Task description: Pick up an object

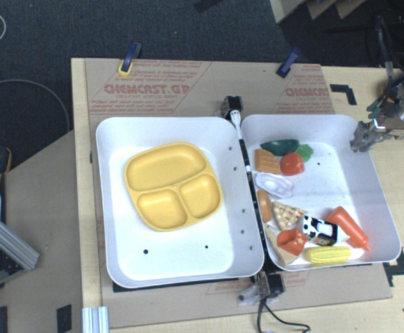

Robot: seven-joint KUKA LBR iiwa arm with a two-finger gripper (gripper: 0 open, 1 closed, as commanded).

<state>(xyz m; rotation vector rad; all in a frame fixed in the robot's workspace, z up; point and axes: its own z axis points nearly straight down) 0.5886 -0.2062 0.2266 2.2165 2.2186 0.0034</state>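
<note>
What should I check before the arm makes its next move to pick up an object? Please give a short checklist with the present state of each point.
1. Objects ready to pick: ok. The right bin holds toy food, for example a carrot, a corn cob and a tomato.
2. Gripper position: not ok. It is at the right bin's upper right rim, not above any object.
3. Fingers open or shut: cannot tell, too small and blurred.
4. Anything held already: cannot tell.
5. Target standing free: not ok. The objects are crowded along the bin's left wall and bottom, many touching.
6. Left bin: ok. The yellow divided plate lies flat in it, apart from the arm.
</note>
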